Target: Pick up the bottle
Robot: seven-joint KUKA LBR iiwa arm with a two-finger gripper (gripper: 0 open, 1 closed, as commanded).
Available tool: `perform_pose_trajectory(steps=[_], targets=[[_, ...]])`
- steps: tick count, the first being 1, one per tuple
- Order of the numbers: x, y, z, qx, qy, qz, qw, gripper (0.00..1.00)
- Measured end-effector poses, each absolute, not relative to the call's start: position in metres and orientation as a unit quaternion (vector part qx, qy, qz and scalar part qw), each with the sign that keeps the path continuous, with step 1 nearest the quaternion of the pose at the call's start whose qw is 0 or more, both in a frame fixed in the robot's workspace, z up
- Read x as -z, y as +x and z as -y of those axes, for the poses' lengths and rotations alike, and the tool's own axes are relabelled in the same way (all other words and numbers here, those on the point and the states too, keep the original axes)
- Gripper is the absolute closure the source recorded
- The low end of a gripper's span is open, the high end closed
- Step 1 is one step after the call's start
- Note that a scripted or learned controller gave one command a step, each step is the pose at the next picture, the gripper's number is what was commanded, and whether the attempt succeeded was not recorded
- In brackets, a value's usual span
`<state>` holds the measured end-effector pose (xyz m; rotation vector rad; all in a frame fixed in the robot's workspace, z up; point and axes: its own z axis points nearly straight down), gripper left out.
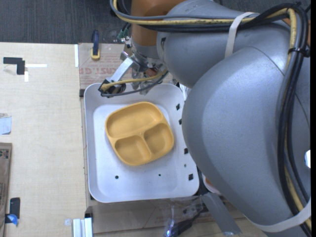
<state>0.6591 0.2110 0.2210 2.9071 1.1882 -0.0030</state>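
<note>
A white bin [101, 181] sits in the middle of the view and holds a yellow plate [139, 132] with three compartments, lying slightly turned. My gripper [139, 79] hangs over the bin's far rim, just beyond the plate's far edge, below the orange wrist band [155, 9]. The large grey arm [237, 112] covers the whole right side of the view and hides whatever lies beneath it, including the bin's right edge.
A pale wooden bench top [39, 132] stretches to the left of the bin. A small blue and yellow tool [95, 51] lies beyond the bin's far left corner. A black bracket [15, 64] sits at the far left.
</note>
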Motion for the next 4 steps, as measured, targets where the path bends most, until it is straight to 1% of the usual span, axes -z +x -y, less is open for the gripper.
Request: perform_pose_trajectory(steps=[1, 2, 3, 4], targets=[[-0.221, 0.659, -0.211, 0.0012, 0.926, -0.379, 0.001, 0.0], [-0.149, 0.596, -0.192, 0.0034, 0.933, -0.36, 0.0, 0.0], [-0.1, 0.613, -0.223, -0.003, 0.856, -0.516, 0.003, 0.0], [-0.106, 0.659, -0.228, 0.001, 0.864, -0.504, 0.0, 0.0]])
